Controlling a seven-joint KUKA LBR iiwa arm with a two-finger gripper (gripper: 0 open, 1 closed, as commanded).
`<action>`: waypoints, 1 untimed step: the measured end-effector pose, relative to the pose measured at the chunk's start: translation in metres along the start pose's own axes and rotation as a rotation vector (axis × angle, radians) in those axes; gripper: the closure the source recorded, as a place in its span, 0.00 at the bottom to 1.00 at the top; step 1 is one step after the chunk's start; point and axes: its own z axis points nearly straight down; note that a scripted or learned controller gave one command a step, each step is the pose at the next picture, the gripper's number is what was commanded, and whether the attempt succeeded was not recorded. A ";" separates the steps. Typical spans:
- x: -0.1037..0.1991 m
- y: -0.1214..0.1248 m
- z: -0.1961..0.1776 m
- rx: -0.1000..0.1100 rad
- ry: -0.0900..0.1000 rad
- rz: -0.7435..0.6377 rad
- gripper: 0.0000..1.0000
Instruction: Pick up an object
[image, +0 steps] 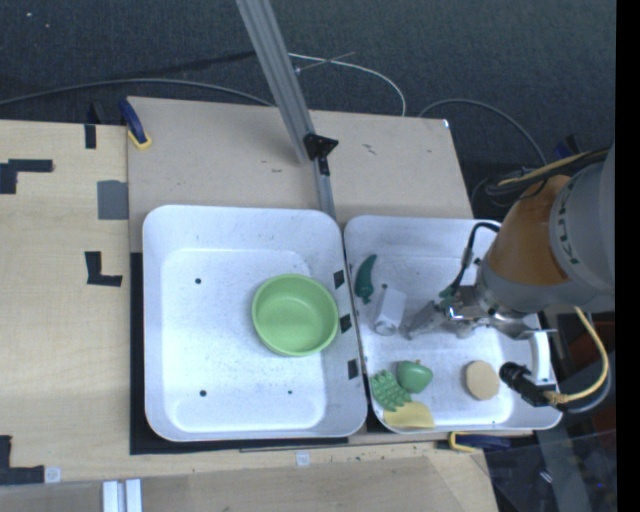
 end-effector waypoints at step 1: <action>0.001 0.000 -0.011 0.002 0.002 -0.001 1.00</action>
